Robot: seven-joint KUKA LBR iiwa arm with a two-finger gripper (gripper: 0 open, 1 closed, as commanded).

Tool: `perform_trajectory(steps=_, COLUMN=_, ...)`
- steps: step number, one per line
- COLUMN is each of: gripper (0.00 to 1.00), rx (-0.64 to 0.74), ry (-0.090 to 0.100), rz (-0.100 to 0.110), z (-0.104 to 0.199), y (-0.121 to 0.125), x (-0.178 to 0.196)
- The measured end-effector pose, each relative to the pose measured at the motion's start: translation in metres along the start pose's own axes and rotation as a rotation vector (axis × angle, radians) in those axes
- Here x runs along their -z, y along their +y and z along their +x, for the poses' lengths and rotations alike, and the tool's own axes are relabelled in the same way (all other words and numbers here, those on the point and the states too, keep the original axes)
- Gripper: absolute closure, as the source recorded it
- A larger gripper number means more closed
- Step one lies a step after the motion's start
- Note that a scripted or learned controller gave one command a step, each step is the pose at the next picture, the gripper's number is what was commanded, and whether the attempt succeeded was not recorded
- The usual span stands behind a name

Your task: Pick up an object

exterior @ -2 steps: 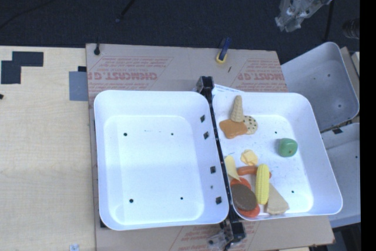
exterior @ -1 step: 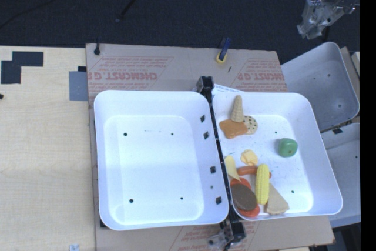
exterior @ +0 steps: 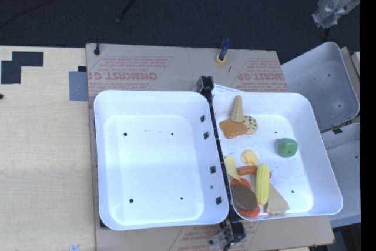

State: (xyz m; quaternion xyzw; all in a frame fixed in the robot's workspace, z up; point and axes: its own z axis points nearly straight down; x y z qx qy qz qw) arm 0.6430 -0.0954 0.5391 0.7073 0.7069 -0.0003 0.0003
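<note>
While the gripper (exterior: 335, 6) hangs high at the far right, well apart from both bins, the pick seems not yet begun. Whether it is apart or together cannot be told (it is small and blurred there). The toys lie in the right bin (exterior: 320, 144): a cone (exterior: 237, 109), a green ball (exterior: 286, 147), a corn (exterior: 262, 183) in a crowded heap near the divider. The next move probably calls for descending over one piece; the ball stands alone, so it looks easiest. The heap's lower pieces overlap and are hard to name.

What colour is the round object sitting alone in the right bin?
Green, seen clearly in the camera view.
</note>
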Motion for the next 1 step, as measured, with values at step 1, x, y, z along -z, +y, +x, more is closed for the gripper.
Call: perform_trajectory(steps=1, gripper=1.0, rx=-0.002, ry=0.001, rz=0.007, z=-0.0674, y=0.0008, x=-0.0362)
